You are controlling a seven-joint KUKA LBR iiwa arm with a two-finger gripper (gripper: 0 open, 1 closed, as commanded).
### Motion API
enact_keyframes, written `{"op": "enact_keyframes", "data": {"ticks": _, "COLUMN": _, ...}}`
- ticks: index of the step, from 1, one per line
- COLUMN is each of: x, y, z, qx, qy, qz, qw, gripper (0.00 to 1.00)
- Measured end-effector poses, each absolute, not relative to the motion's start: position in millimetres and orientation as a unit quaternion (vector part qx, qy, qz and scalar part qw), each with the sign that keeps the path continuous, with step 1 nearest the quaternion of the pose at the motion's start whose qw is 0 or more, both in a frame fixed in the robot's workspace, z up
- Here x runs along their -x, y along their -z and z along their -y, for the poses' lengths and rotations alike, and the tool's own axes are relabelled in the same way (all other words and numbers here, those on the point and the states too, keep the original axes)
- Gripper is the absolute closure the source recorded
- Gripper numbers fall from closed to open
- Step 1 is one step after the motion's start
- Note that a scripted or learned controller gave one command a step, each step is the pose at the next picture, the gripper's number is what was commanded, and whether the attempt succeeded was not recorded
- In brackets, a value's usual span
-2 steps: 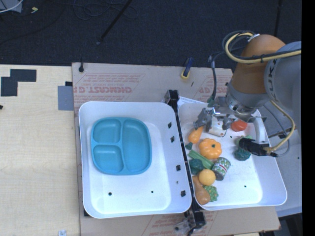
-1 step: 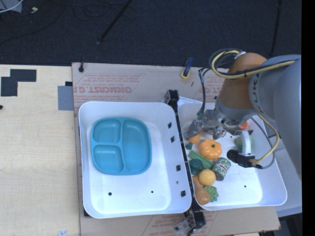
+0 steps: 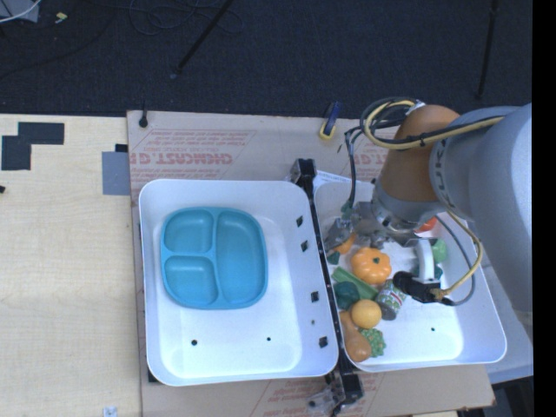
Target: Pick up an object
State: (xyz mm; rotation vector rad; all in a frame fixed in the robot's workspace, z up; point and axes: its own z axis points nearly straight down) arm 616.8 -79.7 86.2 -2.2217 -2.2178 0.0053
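Camera view: your gripper (image 3: 375,224) sits low in the right bin (image 3: 452,341), beside the orange pumpkin (image 3: 372,266); whether it grips, I cannot tell.

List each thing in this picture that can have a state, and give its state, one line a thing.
blue divided plate: lying flat in the left bin, nothing in its compartments.
left bin: holds the plate.
right bin: holds a heap of toy foods along its left side.
orange pumpkin toy: resting on the heap, under the arm's wrist.
yellow round toy: lying in the heap.
gripper: down over the heap; grip cannot be told.
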Motion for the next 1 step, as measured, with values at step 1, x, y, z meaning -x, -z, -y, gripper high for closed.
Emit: {"op": "enact_keyframes", "data": {"ticks": 1, "x": -616.6, "y": -97.1, "z": 80.2, "qx": 0.709, "qy": -0.0019, "qz": 0.705, "qw": 0.002, "gripper": 1.00}}
